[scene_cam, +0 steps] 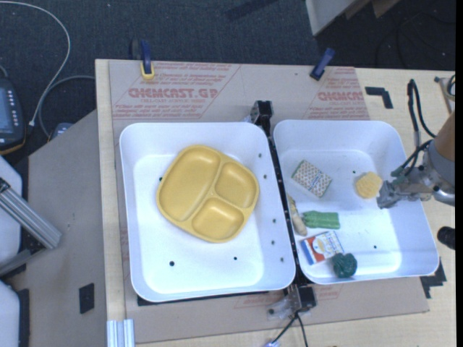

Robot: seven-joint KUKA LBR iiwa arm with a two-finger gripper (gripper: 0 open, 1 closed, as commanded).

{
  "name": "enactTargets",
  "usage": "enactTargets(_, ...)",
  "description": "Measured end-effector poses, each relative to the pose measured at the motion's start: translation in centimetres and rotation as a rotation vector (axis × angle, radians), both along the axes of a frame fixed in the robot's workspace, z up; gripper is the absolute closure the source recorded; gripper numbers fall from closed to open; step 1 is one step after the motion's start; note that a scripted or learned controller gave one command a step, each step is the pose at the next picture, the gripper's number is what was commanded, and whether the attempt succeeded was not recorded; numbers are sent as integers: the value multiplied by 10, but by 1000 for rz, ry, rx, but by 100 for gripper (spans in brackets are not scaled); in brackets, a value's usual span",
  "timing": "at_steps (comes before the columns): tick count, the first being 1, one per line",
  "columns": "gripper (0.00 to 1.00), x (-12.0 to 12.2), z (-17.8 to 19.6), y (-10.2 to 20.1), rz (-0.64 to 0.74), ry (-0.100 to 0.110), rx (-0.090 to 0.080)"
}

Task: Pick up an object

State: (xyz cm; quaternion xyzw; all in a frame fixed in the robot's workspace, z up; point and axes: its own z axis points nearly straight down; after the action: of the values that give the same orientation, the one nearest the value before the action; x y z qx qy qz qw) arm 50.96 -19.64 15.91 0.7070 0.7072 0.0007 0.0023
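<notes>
My gripper (385, 196) hangs over the right side of the right bin (405, 266), its fingertips just right of and below a round yellow cookie-like piece (368, 185). Nothing shows between its fingers. Further left in that bin lie a patterned grey-and-tan packet (312, 178), a green oblong piece (321, 220), a thin tan stick (296, 217) along the left wall, a red, white and blue card (321, 247) and a dark green lump (344, 265).
The left bin (145, 251) holds a yellow three-section plate (208, 192). A black clamp (261, 111) sits where the two bins meet at the back. Cables (414, 107) run down the bench at the far right.
</notes>
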Motion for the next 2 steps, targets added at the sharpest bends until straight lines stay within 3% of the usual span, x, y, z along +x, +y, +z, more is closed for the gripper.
enactTargets(2, 100, 2, 107, 0, 1, -4, -2)
